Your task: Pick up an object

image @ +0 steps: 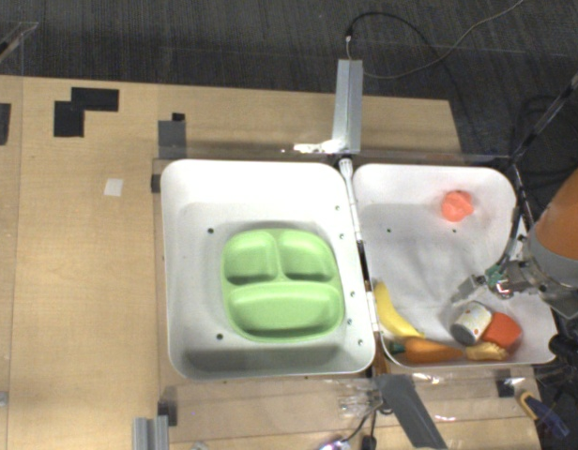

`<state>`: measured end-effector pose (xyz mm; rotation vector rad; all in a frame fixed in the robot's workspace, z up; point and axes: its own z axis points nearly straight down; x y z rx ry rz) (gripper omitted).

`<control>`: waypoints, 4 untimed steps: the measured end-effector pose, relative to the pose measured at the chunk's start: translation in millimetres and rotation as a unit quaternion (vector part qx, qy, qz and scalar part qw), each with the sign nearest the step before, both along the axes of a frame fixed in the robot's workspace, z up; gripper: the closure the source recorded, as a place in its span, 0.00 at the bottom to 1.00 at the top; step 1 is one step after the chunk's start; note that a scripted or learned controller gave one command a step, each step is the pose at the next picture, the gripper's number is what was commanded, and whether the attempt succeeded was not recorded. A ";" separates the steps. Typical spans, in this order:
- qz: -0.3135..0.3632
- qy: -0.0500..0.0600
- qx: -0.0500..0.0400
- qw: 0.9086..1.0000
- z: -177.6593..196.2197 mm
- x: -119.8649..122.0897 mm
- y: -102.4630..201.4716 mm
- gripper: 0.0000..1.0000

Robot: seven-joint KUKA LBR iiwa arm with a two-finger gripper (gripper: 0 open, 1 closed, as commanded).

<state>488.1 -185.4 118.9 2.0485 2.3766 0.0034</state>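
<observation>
Hovering at the right bin's (430, 178) four o'clock, the tool (469, 287), grip state unclear, has the white-and-orange cylinder (486, 325) just toward five o'clock.

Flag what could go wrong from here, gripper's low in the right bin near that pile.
1. The gripper sits just above a tight cluster: white-and-orange cylinder, yellow banana, orange carrot. It may nudge or catch the wrong one.
2. The cluster lies against the right white bin's front wall, so the gripper could hit the rim.
3. The small pink-orange ball could roll if bumped.
</observation>
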 end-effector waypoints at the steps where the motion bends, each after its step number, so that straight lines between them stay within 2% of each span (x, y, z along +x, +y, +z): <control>1: 0.000 0.000 0.000 1.000 -0.1 0.0 0.2 0.00; 2: 0.035 -0.005 -0.001 0.999 -29.2 93.1 -14.1 0.00; 3: 0.087 -0.001 -0.001 0.996 27.1 0.3 -20.4 0.00; 4: 0.091 -0.005 -0.002 0.996 -28.5 3.3 -21.1 0.00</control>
